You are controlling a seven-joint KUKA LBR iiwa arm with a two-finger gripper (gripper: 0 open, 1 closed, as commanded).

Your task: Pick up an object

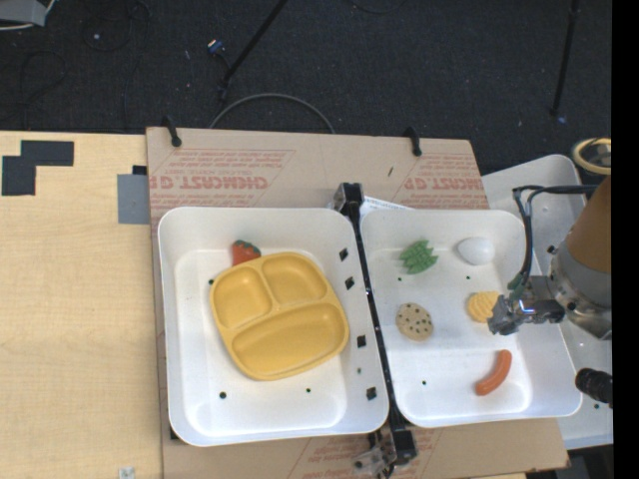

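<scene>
Low in the right bin lies a sausage, red-orange and curved. Just above it hangs the gripper, touching a yellow chip; I cannot tell how wide it is. To grab well, it should drop straight down. Nearby sit a cookie, green leaf and egg.

My wrist is a fat grey cylinder, and above it sits a wide orange band — the brightest patch on me. Below the grey comes a darker collar, and from there a small block of dull metal and black parts reaches out to the left, ending in my jaws. They look like a blurred cluster of silver and dark pieces with pale glints. A thin black cable loops up beside me — slack and curved.
</scene>
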